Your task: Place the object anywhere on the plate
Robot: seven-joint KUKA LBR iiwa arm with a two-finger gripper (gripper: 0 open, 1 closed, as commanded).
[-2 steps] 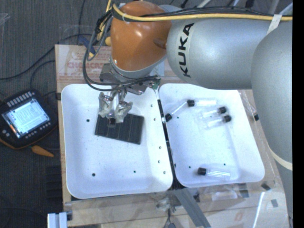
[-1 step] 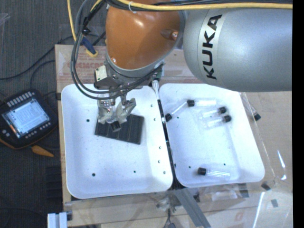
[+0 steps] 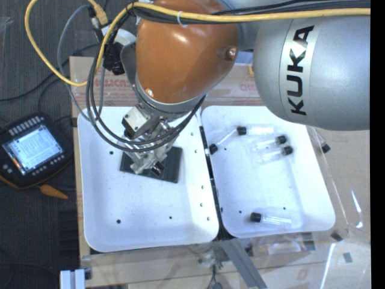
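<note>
Grey arm (image 3: 313, 59) reaching in from right, orange wrist dome (image 3: 180, 44) high over left bin (image 3: 102, 221), wrist tilted down toward that bin's middle. Gripper (image 3: 147, 160) low over dark rectangular plate (image 3: 171, 170) at left bin's centre; open or closed, cannot tell. Nothing clearly held. Clear vial (image 3: 274, 220) with black cap near right bin's (image 3: 313, 215) near edge, long axis along that edge, cap pointing left. More capped vials (image 3: 267, 143) toward right bin's far edge, lying at mixed angles, well apart from plate. Bin walls between vials and plate. Black cables (image 3: 99, 119) looping over left bin's far-left corner. Yellow cable (image 3: 36, 17) and teach pendant (image 3: 30, 149) off table, left.
</note>
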